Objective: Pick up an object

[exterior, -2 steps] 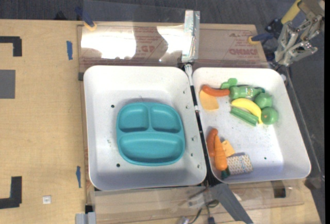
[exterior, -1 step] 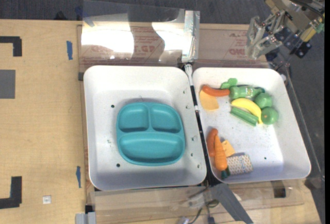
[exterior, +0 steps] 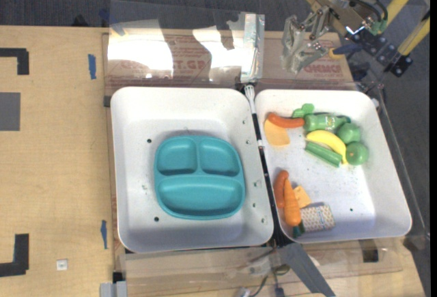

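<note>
My gripper hangs open above the cardboard behind the right bin, with nothing between its fingers. Toy food lies in that bin. At the back are a red-orange pepper, an orange wedge, a yellow banana, a green pod and several green pieces. At the front left lies a carrot next to an orange piece, and a speckled cylinder lies beside them. All of these sit well in front of the gripper.
The left bin holds a teal divided plate. A clear plastic sheet stands behind the left bin. Yellow and black fixtures crowd the back right, by the arm.
</note>
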Available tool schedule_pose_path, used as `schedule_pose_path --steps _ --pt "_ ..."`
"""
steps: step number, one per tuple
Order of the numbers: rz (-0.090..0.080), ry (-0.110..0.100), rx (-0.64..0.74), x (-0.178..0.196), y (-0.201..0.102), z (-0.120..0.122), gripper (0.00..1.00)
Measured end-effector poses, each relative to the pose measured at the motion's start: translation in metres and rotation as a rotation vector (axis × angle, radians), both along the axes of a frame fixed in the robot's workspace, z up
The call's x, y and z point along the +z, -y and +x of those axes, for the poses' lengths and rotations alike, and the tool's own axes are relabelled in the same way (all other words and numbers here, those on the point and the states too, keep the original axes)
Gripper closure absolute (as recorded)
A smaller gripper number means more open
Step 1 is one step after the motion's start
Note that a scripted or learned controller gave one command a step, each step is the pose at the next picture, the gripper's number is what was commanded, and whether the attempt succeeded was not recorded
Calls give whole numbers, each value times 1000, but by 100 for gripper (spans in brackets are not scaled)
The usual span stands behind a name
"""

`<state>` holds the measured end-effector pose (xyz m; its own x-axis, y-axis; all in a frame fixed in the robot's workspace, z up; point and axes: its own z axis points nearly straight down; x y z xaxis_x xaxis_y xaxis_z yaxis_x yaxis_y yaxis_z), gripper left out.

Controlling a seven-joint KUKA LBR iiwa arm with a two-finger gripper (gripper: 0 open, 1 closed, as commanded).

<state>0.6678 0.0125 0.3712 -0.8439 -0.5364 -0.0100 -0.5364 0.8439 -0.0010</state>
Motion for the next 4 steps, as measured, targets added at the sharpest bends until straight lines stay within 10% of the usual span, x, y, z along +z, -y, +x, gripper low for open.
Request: schedule_pose_path --steps 2,3,4 --pt "-6 -2 550 36 106 -1 100" --pt "-3 -3 558 12 32 0 100" --pt "-6 0 677 -15 -18 -126 100"
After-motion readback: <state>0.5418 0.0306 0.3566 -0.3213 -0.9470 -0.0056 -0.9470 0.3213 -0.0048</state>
